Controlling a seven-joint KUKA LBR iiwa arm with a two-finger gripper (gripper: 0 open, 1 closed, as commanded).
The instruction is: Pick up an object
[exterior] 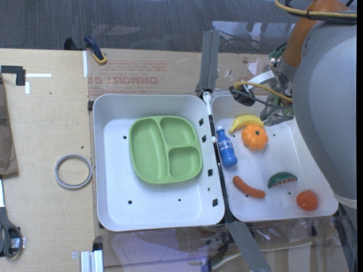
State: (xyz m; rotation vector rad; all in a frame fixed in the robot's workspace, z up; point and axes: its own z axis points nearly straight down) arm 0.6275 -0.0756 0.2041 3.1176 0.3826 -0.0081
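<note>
The right bin [317, 169] holds several toy foods. A yellow banana [244, 122] lies at its back, touching an orange fruit [254, 138]. A blue bottle [226, 148] lies along the left wall. Toward the front are a red sausage [248, 187], a watermelon slice [282, 179] and a small red-orange tomato [307, 200]. My gripper [276, 111] hangs over the back of this bin, just right of the banana and above the orange fruit, with cables around it. I see nothing held in it. The grey arm [332, 95] covers the bin's right side.
A green divided plate [166, 148] lies in the left bin [113, 203]. On the bench to the left are a grey tape ring [73, 170], scissors [8, 239] and a blue clamp [95, 49]. A metal post [209, 61] stands behind the bins.
</note>
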